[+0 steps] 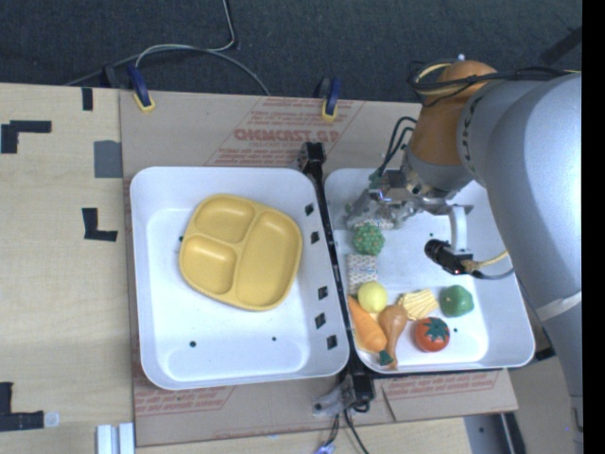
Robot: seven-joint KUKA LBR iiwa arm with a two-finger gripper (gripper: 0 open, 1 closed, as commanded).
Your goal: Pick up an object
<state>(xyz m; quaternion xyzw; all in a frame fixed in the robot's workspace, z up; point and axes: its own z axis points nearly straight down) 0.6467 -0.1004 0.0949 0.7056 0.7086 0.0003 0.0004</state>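
The gripper (378, 208) hangs low just above the broccoli (368, 240), likely lined up to take it; whether it is spread or closed I cannot tell. Below the broccoli, toy foods crowd the right bin (501, 343): lemon (372, 297), carrot (364, 324), tomato (432, 334). Left of it, a yellow divided plate (240, 251) sits in the other bin on a cardboard-covered bench (265, 135).

Wooden bench (57, 282) against dark carpet (312, 17)
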